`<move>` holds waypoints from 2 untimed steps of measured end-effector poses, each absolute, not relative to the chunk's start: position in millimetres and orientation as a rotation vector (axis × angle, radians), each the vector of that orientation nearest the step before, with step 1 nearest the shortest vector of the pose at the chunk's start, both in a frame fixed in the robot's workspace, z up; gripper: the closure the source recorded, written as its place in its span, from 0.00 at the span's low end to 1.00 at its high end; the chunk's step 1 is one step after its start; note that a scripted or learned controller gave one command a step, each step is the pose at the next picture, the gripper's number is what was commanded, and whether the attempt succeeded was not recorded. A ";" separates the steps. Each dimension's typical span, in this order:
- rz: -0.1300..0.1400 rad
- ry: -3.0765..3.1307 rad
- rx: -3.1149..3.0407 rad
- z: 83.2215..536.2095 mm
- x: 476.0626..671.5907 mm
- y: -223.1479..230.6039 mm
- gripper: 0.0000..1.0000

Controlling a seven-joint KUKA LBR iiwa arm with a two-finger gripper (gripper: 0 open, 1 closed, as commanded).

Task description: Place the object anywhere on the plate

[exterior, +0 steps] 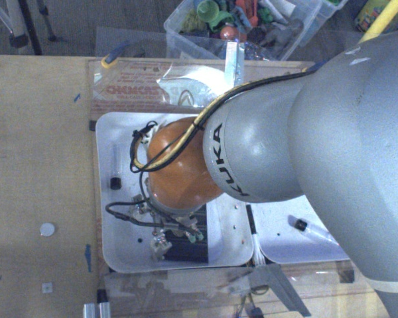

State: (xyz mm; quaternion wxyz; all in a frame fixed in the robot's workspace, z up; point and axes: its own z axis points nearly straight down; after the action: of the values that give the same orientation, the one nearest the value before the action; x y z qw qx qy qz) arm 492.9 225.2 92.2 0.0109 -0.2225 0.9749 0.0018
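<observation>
Because the arm reaches over the left bin (109, 177) from your right, its orange band hides most of that bin. Your hand (162, 242) hangs low above a dark flat thing (189, 249); its grip, the object and the plate can't be made out.

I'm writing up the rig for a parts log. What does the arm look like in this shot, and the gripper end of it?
The arm is thick, rounded and glossy grey, with black KUKA lettering down one link. An orange band sits above the wrist. A black cable with a yellow stripe runs along it, and thinner black wires loop at the wrist. The gripper is small, metallic, with green parts.
</observation>
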 end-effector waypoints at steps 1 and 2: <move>0.011 3.040 -0.689 103.4 493.8 226.5 1.00; 0.003 3.027 -0.820 256.4 506.5 225.6 1.00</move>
State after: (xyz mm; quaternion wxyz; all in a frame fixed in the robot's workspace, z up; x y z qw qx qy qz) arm 506.5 225.6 256.4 0.0027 -0.2613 0.9652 0.0011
